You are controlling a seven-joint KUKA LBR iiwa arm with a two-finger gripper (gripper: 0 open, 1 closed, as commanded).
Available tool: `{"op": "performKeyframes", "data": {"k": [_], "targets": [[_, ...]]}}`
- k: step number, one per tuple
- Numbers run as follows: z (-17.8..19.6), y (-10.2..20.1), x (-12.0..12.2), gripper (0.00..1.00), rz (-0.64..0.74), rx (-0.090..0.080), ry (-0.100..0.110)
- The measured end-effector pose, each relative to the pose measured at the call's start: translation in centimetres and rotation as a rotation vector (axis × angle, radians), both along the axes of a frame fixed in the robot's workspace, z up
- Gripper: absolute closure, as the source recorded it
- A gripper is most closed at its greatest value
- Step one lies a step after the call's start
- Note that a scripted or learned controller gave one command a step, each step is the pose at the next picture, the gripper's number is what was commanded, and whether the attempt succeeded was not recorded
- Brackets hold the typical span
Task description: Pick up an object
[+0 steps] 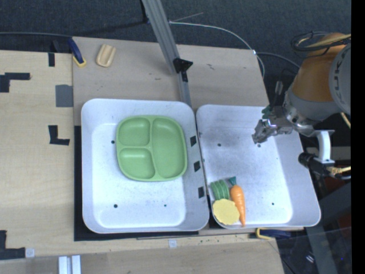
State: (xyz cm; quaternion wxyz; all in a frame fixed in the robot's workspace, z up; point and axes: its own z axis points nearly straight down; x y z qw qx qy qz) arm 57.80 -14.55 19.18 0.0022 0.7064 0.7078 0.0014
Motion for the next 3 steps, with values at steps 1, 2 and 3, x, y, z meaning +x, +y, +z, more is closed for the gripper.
{"op": "performKeyframes", "data": {"k": [1,2,3], "targets": [[3.7,0.0,0.1,1.00,0.000,0.001,0.002],[4.2,4.3,-1.3,1.00,0.003,0.003,0.006],[3.0,9.6,-2.6,1.00,0.004,0.003,0.009]]}}
